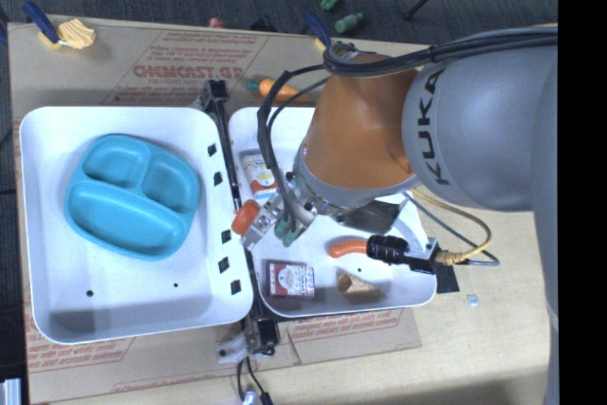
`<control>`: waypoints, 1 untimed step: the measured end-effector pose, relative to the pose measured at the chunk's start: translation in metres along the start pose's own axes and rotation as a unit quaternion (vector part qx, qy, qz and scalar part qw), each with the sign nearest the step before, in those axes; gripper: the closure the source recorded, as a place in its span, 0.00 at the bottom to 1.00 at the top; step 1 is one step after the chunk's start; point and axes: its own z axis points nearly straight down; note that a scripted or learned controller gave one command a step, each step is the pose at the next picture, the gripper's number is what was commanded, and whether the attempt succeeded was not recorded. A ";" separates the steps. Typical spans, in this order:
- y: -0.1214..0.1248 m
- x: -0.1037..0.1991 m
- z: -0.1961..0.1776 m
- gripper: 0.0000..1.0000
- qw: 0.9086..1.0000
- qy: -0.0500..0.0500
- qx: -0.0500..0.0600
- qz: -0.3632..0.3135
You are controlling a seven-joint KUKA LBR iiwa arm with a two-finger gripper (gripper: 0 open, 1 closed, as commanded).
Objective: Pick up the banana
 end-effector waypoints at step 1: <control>0.065 0.001 0.028 1.00 0.996 0.000 0.000 -0.094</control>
